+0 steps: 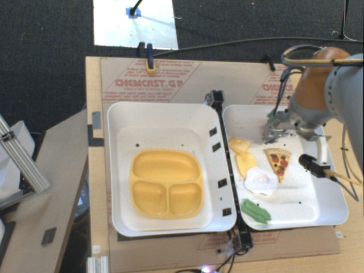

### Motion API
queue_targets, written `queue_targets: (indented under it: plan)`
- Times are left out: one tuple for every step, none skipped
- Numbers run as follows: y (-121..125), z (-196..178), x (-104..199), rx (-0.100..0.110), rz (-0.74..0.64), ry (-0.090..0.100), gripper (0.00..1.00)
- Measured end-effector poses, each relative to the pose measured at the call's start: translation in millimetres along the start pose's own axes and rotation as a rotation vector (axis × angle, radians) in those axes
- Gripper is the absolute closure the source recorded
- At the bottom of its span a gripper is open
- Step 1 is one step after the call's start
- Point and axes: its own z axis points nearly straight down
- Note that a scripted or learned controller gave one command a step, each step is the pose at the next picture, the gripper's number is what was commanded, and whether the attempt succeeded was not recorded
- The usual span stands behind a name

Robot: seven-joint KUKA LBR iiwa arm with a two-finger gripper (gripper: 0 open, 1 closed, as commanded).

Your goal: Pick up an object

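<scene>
The right bin [327, 206] holds several toy foods. A pizza slice [278, 161] lies near its middle, point toward the front. Left of it are a small yellow piece [239, 145] and a paler yellow wedge [245, 164]. A white fried egg [260, 181] rests in front of the wedge, and a green pea pod [256, 210] lies at the front left. My gripper [272, 132] hangs low over the back of this bin, just behind the pizza's crust and right of the small yellow piece. Nothing shows between its fingers.
The left bin [122, 129] holds a yellow divided plate [166, 182]. A black-clipped divider [223, 152] runs between the bins. The grey arm with its orange band [314, 84] comes in from the right over the right bin's back corner.
</scene>
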Motion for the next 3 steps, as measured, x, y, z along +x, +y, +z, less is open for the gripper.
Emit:
queue_targets:
  plan:
    - [2.5,-64.6,-4.2,-0.004,0.0,-0.001,1.0]
    - [4.2,-118.8,-4.6,-0.002,-0.003,0.0,1.0]
    - [-10.9,-130.1,48.5,0.003,-0.007,0.002,1.0]
